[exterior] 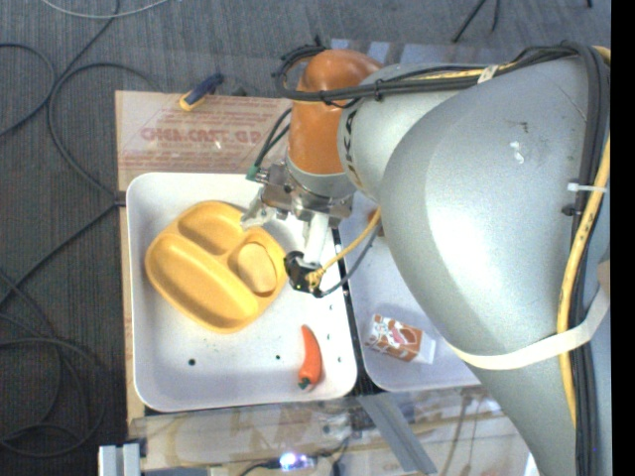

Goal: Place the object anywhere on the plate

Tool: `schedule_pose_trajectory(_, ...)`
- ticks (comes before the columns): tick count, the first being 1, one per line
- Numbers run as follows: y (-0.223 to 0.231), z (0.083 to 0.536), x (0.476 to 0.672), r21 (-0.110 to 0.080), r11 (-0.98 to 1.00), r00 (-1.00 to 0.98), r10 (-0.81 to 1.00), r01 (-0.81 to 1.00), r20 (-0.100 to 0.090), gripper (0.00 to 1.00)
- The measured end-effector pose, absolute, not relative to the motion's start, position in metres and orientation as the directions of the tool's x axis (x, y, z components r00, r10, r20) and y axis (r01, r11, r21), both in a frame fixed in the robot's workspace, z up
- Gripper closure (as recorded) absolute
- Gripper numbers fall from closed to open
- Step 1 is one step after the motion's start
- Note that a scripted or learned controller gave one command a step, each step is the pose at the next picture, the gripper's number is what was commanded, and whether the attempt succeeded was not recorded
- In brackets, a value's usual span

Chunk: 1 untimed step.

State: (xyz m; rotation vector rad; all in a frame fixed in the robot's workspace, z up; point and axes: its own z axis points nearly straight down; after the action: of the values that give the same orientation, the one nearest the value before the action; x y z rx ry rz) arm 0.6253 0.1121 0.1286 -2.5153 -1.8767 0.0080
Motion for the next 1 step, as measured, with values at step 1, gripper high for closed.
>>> schedule_pose_trajectory(1, 0.0536, 0.2663, 0.6394, 0.000, -0.591, 0.591, 0.806, 0.806, -0.006, 0.00)
